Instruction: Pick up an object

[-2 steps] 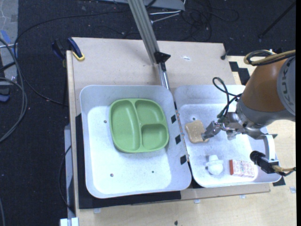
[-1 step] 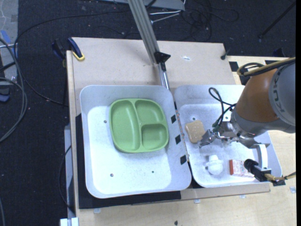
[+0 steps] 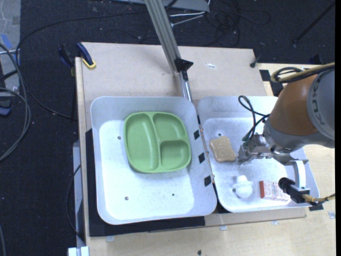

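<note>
**A:** Which step is in hand?

**B:** The approach, as I judge it. The gripper (image 3: 245, 157) hangs low over the right bin (image 3: 224, 122), near that bin's middle, just right of a tan sponge-like block (image 3: 222, 149) that lies toward the bin's left wall. Nothing looks lifted yet.

**A:** Is it holding the block?

**B:** I see nothing between its tips. Whether they are spread or pressed together I cannot tell; the metal there is small and blurred against the white floor. It may touch the block's right edge, or merely sit beside it.

**A:** What else could it take?

**B:** A small white lumpy object (image 3: 243, 187) near the bin's front edge, and a red-and-white packet (image 3: 274, 190) toward its front right corner. The left bin (image 3: 106, 143) carries a green divided plate (image 3: 158, 142) in its middle.

**A:** And the next move?

**B:** Probably a small shift toward the left wall to centre over the block, then descend and close. The block looks soft, so a squeeze should grip, though an off-centre pinch could push it away.
</note>
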Motion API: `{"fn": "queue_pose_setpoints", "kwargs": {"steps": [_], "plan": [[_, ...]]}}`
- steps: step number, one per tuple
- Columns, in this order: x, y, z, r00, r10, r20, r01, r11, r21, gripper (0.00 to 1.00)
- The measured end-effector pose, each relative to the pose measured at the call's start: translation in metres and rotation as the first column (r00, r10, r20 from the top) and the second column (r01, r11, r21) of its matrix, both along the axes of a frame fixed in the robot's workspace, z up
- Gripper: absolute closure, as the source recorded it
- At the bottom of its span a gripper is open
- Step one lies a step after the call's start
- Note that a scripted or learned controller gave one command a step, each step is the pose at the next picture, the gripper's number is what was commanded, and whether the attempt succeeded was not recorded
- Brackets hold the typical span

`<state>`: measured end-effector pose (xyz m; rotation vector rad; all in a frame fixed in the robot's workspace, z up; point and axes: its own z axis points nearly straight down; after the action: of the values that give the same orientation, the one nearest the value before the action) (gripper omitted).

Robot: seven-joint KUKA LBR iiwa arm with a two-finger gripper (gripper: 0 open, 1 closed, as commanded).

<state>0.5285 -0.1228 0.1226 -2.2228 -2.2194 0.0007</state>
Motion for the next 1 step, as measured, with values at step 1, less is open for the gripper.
{"fn": "queue_pose_setpoints", "kwargs": {"steps": [1], "plan": [[-0.0039,-0.0009,0.0620,1.000,0.003,0.006,-0.003,1.000,-0.001,1.00]]}}
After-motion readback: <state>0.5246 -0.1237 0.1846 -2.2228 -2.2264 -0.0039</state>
